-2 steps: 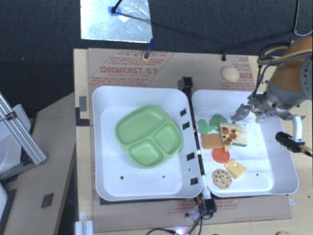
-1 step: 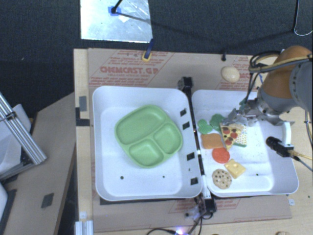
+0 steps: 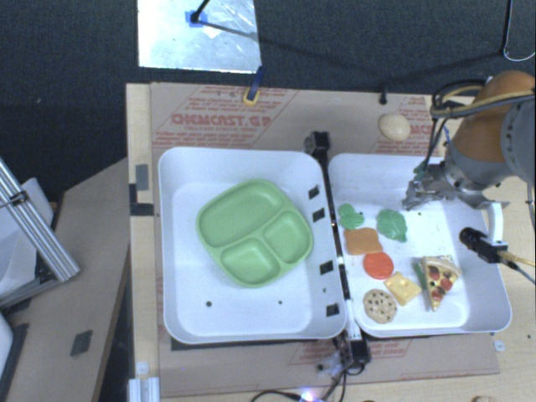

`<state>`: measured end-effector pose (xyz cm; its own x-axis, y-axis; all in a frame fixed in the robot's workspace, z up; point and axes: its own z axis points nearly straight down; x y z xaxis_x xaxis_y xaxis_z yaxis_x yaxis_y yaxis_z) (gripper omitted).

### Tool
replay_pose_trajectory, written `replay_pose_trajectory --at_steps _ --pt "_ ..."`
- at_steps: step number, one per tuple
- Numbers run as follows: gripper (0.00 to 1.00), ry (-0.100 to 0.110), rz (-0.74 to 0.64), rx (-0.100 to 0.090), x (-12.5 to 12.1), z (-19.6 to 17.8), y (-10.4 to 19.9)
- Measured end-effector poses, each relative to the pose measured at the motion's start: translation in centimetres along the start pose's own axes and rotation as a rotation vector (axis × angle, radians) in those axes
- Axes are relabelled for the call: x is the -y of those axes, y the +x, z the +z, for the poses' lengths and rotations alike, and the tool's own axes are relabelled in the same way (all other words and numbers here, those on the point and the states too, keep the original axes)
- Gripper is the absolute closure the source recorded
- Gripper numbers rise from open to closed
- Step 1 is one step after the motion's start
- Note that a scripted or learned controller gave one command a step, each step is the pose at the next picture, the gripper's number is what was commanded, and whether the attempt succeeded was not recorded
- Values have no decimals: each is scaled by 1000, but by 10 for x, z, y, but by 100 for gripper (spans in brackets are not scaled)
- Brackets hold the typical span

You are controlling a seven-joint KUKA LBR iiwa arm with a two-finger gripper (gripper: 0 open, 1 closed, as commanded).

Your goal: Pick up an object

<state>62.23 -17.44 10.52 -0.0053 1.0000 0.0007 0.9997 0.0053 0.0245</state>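
Nothing picked up yet, as far as I can judge: every piece of toy food lies flat on the floor of the right bin, and I see nothing between my fingers. My hand hovers at the upper part of that bin, above and just right of the green leaf; whether it is apart or together I cannot tell, it is too small and dark from this angle. The leaf looks like the nearest target: flat, wavy-edged, lying just beside the orange slab and near a second green piece. Lower down sit the red disc, cheese wedge, cookie and pizza slice, close together but mostly apart. The left bin carries a green divided plate. Left to do: descend, close on one item, lift.
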Motion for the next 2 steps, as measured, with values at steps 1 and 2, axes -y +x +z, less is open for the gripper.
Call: replay_pose_trajectory --at_steps 1,2 --pt "100 17 1 3 -13 -51 -3" --pt "100 15 0 4 -22 -115 -8"
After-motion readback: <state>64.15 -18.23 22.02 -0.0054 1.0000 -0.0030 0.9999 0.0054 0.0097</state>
